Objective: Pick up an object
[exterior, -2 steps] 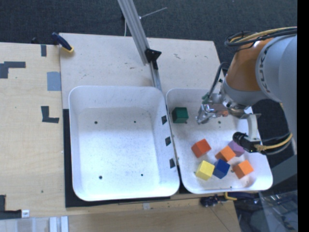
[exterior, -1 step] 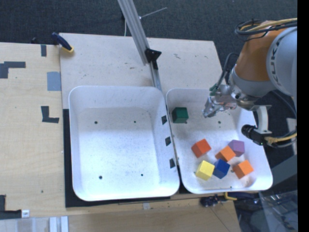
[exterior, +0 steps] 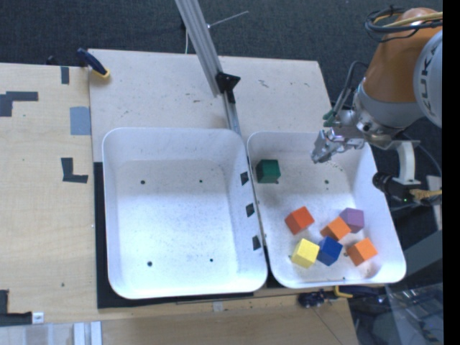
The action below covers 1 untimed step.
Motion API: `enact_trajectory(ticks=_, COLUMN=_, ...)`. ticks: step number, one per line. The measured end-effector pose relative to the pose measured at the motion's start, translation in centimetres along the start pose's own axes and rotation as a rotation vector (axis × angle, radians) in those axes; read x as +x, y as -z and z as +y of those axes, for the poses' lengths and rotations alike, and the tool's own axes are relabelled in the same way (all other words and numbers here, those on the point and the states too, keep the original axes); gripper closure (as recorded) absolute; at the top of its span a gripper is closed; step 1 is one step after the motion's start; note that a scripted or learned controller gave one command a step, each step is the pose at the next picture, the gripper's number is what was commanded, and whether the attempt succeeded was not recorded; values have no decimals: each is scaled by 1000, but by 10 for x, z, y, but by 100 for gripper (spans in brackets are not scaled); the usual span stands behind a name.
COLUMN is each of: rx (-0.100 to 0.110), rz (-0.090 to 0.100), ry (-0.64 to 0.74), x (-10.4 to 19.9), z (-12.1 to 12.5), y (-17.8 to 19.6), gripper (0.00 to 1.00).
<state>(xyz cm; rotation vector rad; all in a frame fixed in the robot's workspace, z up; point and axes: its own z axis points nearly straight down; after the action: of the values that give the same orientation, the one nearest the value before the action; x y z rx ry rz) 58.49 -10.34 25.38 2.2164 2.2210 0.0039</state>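
Two white bins sit side by side on your bench. Your gripper (exterior: 325, 152) hangs over the far end of the right bin (exterior: 374, 192), holding nothing; how wide it is, you cannot tell. A green block (exterior: 268, 170) sits alone, just to its left. Go for that one, straight down, because the other blocks (exterior: 330, 239) are crowded together.

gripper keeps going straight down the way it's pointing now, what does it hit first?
Most likely bare floor of the right bin, near its far end. The gripper points down over open white floor; the green block sits off to the side, the other blocks nearer the camera. Depth is unclear from this slant.
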Motion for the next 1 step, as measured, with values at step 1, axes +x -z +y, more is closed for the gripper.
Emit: enact_trajectory(ticks=1, rx=4, rz=2, ry=4, x=49, z=20, y=5, gripper=100)
